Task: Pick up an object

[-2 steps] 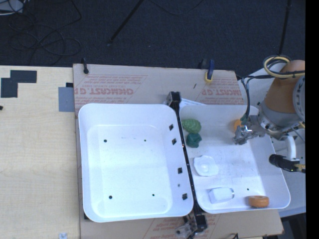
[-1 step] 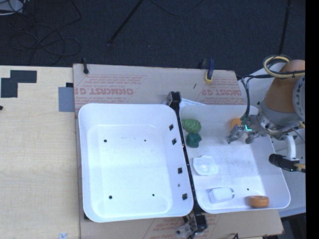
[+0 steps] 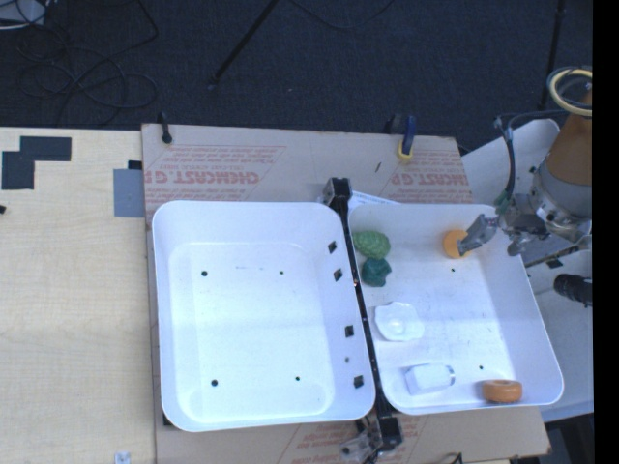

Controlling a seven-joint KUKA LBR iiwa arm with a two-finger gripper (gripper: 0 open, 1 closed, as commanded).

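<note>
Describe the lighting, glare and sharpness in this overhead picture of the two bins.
Camera view: even, soft light; both the left bin and right bin look bright white with faint shadows; the small objects look slightly soft; the floor behind is dark.

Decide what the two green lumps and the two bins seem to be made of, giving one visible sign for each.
Light green lump and dark green lump: probably soft foam or rubber, matte, with uneven rounded outlines; the picture leaves it open. Left bin and right bin: likely moulded plastic, smooth and faintly glossy, with rounded corners and thin raised rims.
</note>
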